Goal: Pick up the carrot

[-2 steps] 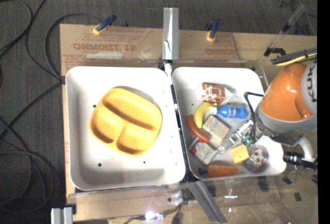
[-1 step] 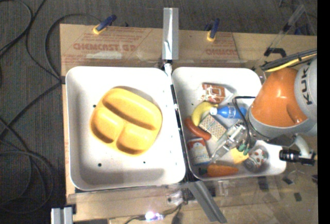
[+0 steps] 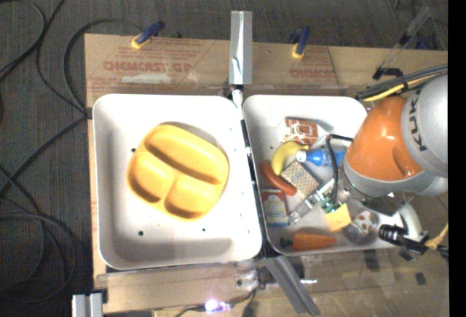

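While the gripper (image 3: 314, 200) hangs over the right bin (image 3: 255, 162), whether it grips I cannot tell; the carrot (image 3: 314, 240) lies just below by the front wall. Probably light, stiff, smooth: grasp mid-length.

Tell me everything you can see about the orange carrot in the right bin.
The orange carrot is small, smooth and plastic-looking, like toy food. It tapers to a point toward the bin's right. It lies flat, lengthwise along the front wall of the right white bin, near the front left corner. A darker patch marks its left end. The arm's gripper hangs above and behind it, apart from it. A yellow block sits just behind its tip.
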`<state>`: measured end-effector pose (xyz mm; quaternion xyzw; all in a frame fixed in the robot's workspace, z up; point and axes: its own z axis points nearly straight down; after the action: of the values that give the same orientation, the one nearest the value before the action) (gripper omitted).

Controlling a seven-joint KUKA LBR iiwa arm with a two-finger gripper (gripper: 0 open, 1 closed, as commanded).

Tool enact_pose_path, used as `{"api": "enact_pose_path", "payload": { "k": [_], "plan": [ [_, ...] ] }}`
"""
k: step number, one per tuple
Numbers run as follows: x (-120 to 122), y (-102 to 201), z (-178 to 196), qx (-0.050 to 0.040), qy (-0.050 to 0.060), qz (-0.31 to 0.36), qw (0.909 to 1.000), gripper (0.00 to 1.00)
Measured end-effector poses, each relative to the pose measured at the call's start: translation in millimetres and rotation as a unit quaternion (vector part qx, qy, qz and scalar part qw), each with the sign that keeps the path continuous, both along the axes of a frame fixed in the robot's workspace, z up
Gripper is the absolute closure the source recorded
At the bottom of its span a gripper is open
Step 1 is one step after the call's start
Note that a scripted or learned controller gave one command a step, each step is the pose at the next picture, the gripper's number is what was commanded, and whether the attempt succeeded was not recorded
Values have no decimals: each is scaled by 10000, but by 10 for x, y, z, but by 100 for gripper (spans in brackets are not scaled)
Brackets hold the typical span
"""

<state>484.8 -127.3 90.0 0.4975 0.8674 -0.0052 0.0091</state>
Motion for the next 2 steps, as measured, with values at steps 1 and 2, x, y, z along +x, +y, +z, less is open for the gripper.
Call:
{"api": "enact_pose_path", "payload": {
  "k": [1, 2],
  "plan": [
    [15, 36, 89, 32, -6, 5, 10000, 100],
    [18, 15, 97, 12, -19, -6, 10000, 0]
  ]
}}
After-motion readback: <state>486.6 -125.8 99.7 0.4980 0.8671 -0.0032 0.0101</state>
